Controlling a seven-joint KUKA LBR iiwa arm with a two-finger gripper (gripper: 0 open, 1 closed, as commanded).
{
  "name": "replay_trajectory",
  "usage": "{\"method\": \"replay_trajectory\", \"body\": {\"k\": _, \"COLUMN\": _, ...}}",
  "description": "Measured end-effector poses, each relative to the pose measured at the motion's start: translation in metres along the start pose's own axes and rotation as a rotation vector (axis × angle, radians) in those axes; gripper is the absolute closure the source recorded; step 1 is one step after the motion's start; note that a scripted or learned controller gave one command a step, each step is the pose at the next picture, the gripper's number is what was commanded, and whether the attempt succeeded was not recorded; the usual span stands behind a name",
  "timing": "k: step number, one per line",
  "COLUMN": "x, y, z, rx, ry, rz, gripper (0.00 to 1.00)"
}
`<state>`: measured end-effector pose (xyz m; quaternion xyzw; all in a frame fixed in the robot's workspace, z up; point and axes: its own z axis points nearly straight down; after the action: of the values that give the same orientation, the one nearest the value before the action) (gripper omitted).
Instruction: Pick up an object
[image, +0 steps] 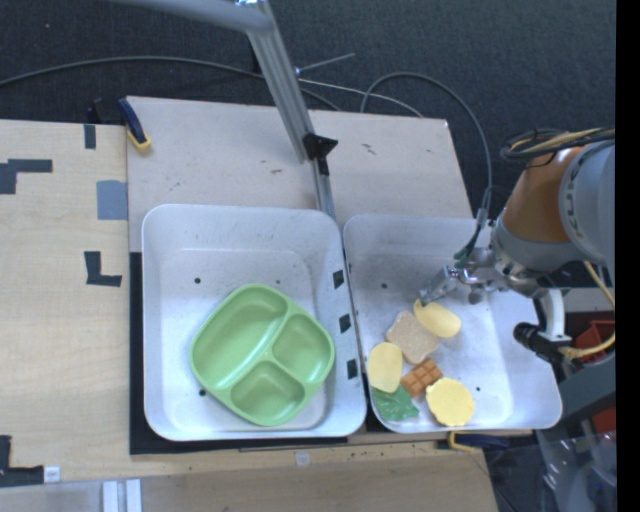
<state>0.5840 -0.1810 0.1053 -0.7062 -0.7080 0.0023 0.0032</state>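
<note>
Jaws (437, 290) hover beside smooth yellow oval piece (438, 320) in right bin (520, 400).

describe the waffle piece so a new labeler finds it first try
Look in the right bin, at the food cluster near its front-left corner. The waffle piece sits mid-cluster, just below the bread slice. It is the only orange-brown item with a grid pattern.

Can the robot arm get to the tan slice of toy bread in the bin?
Probably yes. The gripper hangs in the right white bin, close above the tan toy bread slice. A pale yellow rounded toy lies against the slice's edge, but its top looks uncovered.
</note>
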Motion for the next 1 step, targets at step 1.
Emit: {"method": "replay_trajectory", "body": {"k": 1, "x": -0.0002, "y": 0.0014, "z": -0.0138, "rx": -0.005, "ry": -0.001, "rz": -0.001, "gripper": 1.0}}
